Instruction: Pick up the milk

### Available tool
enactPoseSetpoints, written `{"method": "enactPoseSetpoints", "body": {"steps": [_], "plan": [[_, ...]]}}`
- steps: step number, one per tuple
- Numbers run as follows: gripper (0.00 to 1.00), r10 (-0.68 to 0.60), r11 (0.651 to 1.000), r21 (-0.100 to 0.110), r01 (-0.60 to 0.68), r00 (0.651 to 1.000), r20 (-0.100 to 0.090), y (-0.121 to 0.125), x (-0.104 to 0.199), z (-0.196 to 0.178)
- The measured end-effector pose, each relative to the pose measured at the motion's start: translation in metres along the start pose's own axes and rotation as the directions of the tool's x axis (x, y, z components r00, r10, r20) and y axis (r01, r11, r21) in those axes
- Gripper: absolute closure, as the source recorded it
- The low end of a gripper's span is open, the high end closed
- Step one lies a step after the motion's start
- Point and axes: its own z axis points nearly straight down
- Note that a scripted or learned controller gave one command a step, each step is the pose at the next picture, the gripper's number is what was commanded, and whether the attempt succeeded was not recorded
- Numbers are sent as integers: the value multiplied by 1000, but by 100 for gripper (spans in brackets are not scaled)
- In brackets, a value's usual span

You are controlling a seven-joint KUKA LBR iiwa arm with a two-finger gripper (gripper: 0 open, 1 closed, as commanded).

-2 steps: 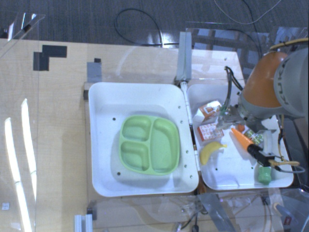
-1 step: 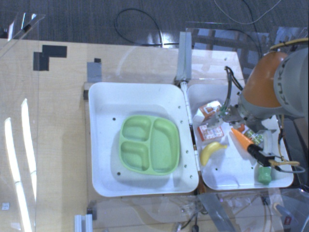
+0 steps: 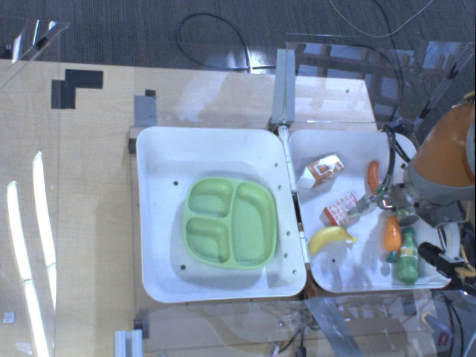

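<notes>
Milk carton (image 3: 321, 171) on its side, long axis left-right, slightly tilted.

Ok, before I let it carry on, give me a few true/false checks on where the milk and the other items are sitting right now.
1. The milk carton lies in the right bin. True.
2. The green tray sits in the right bin. False: it sits in the left bin.
3. The banana lies nearer the camera than the milk carton. True.
4. The end effector is over the left bin. False: it is over the right bin, beside the orange-and-white box.
5. The green bottle stands next to the milk carton. False: it is at the bin's near right corner.
</notes>
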Motion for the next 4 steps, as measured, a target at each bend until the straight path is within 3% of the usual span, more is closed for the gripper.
{"method": "enactPoseSetpoints", "body": {"steps": [1,2,3,4], "plan": [[0,168,986,21,-168,986,12,96,-33,12],[0,201,979,20,-201,980,12,126,-13,13],[100,191,981,12,-192,981,14,130,-11,0],[100,362,932,20,-362,932,15,117,27,-68]]}}
